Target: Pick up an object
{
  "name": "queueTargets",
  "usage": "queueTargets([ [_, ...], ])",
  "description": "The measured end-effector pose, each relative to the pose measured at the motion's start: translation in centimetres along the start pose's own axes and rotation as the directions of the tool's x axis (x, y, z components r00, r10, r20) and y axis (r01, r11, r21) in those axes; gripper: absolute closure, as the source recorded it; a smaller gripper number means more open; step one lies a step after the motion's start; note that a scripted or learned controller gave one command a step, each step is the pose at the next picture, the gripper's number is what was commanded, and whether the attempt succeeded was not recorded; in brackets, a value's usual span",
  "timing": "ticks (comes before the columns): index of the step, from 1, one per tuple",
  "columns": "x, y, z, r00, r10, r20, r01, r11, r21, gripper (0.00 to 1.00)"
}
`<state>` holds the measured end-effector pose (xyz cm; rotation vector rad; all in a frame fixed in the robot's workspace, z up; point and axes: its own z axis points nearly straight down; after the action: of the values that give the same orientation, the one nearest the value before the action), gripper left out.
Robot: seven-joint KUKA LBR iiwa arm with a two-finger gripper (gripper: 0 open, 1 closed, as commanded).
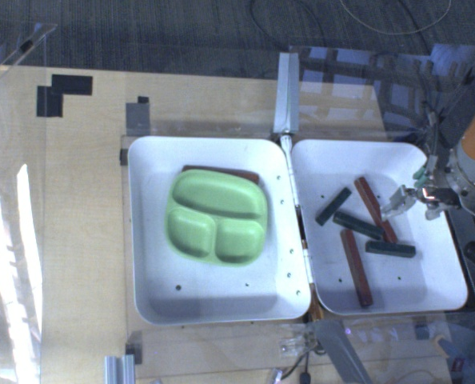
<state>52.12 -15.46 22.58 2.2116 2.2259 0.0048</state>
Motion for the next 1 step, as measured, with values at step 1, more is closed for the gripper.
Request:
queueTargets([
  [1,-1.42,2.2,11.99,0.992,0.123,0.004,-0.123,0.992,-0.018,0.0],
])
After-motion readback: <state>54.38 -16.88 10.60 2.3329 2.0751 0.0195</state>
